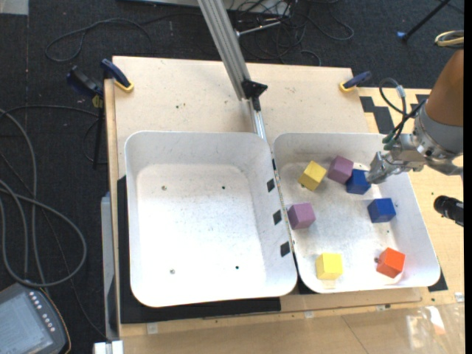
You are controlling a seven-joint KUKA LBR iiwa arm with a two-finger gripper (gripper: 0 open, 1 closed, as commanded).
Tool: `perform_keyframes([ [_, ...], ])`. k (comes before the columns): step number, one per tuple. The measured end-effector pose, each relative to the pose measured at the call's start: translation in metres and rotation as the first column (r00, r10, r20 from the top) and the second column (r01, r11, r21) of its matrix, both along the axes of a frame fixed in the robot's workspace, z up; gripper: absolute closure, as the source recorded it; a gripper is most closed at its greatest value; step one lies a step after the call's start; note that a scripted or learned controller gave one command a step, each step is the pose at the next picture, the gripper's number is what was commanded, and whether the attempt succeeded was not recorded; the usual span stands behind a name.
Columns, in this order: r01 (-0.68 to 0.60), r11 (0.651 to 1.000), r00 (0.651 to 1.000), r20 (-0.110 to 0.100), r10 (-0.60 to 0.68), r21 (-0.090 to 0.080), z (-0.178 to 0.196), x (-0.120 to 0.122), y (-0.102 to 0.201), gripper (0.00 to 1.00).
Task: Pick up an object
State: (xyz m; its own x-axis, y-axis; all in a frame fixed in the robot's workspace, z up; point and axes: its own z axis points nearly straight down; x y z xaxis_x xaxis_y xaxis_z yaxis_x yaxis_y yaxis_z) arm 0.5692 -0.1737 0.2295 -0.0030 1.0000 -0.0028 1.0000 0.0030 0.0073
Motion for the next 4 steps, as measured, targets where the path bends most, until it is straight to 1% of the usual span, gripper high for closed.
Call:
perform_keyframes([
  [1,0.002,1.0,1.0,-0.008,-0.002,0.002,-0.019,0.0,0.0,1.0],
  [2,-0.005,1.0,1.0,-0.005,0.005,0.004,-0.008,0.008,0.048,1.0],
  [3,-0.005,1.0,1.0,-0.004,0.005,0.004,0.005,0.022,0.101,1.0],
  [4,-0.006,1.0,1.0,-0.005,0.006,0.004,0.002,0.042,0.16,1.0],
])
